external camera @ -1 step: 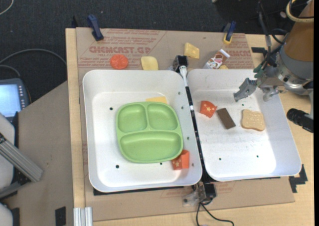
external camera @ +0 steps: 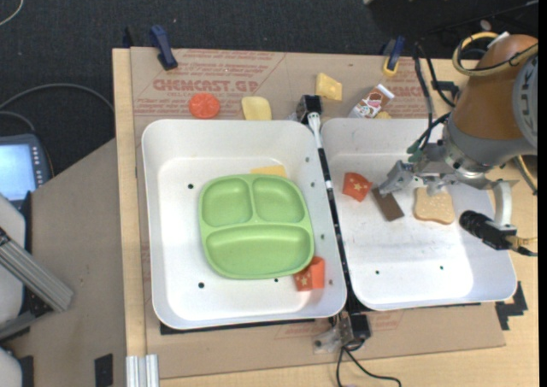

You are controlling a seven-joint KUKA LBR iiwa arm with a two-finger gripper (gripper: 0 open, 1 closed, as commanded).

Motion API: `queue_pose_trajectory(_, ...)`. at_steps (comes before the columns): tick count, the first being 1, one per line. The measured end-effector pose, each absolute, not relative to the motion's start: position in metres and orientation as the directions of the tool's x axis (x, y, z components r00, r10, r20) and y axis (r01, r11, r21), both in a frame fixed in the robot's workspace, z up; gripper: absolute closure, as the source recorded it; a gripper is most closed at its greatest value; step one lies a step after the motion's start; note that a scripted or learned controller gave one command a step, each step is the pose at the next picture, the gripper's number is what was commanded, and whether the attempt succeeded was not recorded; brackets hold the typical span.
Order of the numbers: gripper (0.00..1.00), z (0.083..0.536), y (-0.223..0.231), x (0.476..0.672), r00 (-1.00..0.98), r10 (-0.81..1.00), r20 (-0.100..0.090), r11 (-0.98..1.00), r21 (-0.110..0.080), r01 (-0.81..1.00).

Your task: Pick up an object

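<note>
We see two white bins side by side on a brown board. The left bin holds a green tray with three compartments, all bare. A pale yellow piece peeks out from behind the tray's far edge, and an orange block sits against the tray's near right corner, close to the bin's wall.

The right bin holds three things in its far half: a red block near the left wall, a brown piece just to its right, and a tan toast slice further right. The near half of this bin is bare.

The arm reaches in from the right, and its gripper hangs low over the right bin, between the red block and the toast, just above the brown piece. We cannot tell how far its claw is open, nor whether it has hold of anything; the brown piece looks to lie on the bin floor right under it.

Beyond the bins, on the board, lie an orange disc, a pale yellow piece, a yellow wedge and a small red-and-white carton. Two blue clamps grip the board's far edge.
</note>
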State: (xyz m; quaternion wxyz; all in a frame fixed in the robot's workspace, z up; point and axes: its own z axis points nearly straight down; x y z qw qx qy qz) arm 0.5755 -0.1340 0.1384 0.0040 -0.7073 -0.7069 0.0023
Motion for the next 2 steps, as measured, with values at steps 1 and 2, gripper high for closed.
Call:
queue_pose_trajectory(1, 0.0, 0.081, -0.12, 0.559, 0.0, 1.0, 0.003, 0.0, -0.007, 1.0)
queue_pose_trajectory(2, 0.0, 0.084, -0.194, 0.477, 0.01, 1.0, 0.0, -0.01, -0.007, 1.0)
